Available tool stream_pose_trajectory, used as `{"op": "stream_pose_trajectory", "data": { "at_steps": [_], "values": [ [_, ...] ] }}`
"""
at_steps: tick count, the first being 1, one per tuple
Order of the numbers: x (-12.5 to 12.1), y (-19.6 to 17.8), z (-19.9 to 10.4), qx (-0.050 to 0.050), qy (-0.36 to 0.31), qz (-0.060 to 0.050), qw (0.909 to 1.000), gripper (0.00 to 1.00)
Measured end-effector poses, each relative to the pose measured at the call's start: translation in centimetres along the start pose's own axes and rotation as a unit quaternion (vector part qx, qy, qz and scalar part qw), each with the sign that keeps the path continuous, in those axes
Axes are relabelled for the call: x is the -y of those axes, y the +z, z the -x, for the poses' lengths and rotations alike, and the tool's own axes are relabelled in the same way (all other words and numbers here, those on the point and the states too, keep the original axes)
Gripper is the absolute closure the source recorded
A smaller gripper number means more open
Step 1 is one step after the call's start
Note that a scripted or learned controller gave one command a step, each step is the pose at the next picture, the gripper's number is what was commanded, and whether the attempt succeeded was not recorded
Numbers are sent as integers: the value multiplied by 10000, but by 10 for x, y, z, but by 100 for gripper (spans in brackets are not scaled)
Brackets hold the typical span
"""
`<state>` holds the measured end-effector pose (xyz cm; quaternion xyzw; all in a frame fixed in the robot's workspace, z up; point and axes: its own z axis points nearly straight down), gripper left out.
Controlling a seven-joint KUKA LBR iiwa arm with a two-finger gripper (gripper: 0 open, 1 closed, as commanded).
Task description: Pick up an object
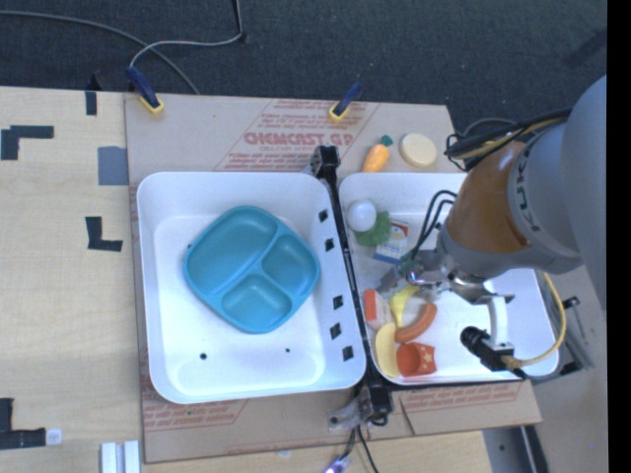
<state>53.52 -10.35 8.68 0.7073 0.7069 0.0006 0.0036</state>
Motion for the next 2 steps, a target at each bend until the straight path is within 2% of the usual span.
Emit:
{"op": "stream_pose_trajectory", "data": {
  "at_steps": [1,2],
  "values": [
    [-1,-10,0,-6,-1,5,10000,100],
    [-59,-98,-54,-23,-16,-28,10000,100]
  ]
}}
